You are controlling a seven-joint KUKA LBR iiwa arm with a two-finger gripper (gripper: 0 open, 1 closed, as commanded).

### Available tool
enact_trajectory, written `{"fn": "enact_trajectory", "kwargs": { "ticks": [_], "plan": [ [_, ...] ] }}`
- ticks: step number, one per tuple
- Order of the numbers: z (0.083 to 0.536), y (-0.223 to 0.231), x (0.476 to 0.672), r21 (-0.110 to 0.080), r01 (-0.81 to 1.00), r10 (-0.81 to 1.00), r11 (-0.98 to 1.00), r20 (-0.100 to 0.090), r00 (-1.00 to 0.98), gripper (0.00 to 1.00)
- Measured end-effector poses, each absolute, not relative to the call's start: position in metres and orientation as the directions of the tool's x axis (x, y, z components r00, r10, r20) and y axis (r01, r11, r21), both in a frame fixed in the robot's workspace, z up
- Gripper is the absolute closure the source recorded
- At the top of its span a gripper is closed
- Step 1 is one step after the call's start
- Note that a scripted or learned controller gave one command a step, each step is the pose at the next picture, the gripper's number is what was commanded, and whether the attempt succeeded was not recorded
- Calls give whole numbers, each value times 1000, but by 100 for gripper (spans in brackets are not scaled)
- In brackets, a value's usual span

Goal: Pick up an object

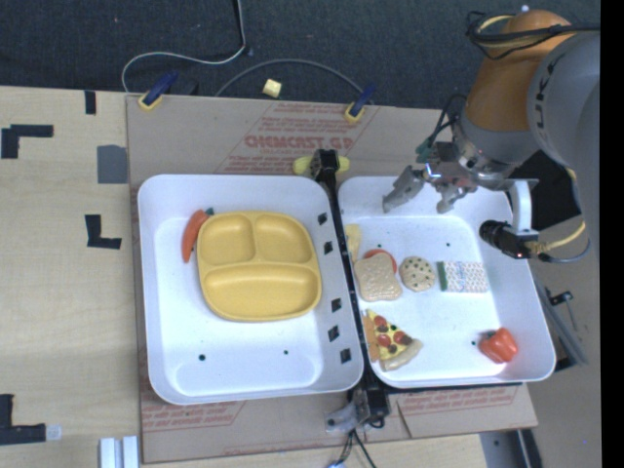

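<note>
We are seeing the end effector (427,194) hovering at upper right, fingers spread wide, gripping nothing. The bread slice (376,276) is lying below it.

From my seat I can make out red print on the cardboard sheet (283,139) under the bins, upper middle of the frame, above the left bin. It is upside down to my camera; the big line may read "CHEMCAST GP", though I cannot be sure. The smaller red lines around it are too blurred. I read nothing else.
</note>
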State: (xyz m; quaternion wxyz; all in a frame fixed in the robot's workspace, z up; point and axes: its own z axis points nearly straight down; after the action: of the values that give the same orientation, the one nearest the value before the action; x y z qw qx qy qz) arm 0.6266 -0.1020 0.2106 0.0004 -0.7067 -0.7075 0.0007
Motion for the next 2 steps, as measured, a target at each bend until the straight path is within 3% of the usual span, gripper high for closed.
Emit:
{"fn": "enact_trajectory", "kwargs": {
  "ticks": [1, 2],
  "plan": [
    [100, -101, 569, 9, 1000, 1000, 1, -2, -1, 0],
    [91, -100, 596, 7, 1000, 1000, 1, -1, -1, 0]
  ]
}}
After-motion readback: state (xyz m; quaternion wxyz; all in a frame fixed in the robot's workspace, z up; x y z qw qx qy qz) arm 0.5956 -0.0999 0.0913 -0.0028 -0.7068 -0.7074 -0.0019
